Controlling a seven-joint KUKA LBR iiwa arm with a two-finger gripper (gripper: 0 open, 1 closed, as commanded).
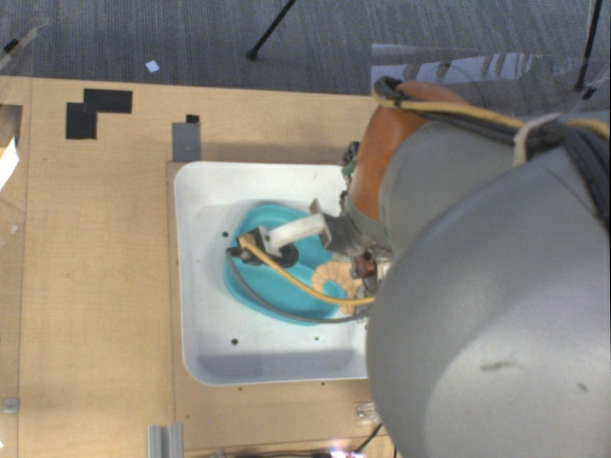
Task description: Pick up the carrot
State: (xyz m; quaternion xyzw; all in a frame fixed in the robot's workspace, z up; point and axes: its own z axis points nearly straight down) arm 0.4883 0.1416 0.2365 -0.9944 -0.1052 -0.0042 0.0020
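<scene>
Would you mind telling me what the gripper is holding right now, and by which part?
It cannot be told: the arm covers the gripper, above the white bin.

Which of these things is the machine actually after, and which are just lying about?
For the job:
- arm
- white bin
- small orange bit beside the arm, possibly the carrot, too hidden to be sure

Lying about:
- teal dish
- yellow cord
- tan scalloped piece

Grey arm bulking large from four o'clock, reaching toward nine o'clock, orange band above the wrist at the one o'clock side, yellow cable draped over it, gripper end low near centre, partly hidden
</scene>
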